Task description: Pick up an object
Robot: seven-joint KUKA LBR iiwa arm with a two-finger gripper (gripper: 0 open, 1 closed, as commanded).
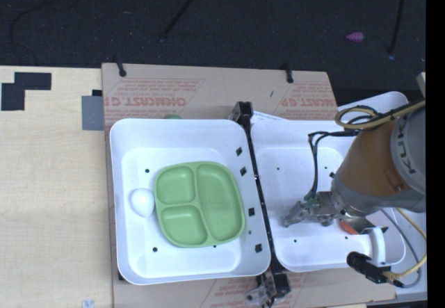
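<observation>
A grey arm with an orange band reaches from the right into the right bin [292, 258]. Its gripper [290, 216] sits low over the bin floor, pointing left; whether it is spread or pinching cannot be told, and nothing is seen in it. A small orange-red object [350, 228] peeks out beneath the wrist, mostly hidden. In the left bin [132, 258] lies a green divided plate [198, 202], with a white egg-shaped object [142, 201] touching its left edge.

I read red print on the cardboard sheet [208, 91] along its far edge behind both bins, upside down to me, seemingly "CHEMCAST GP" twice, faint red lettering at its near edge illegible, part of "KUKA" on the arm [410, 154]
</observation>
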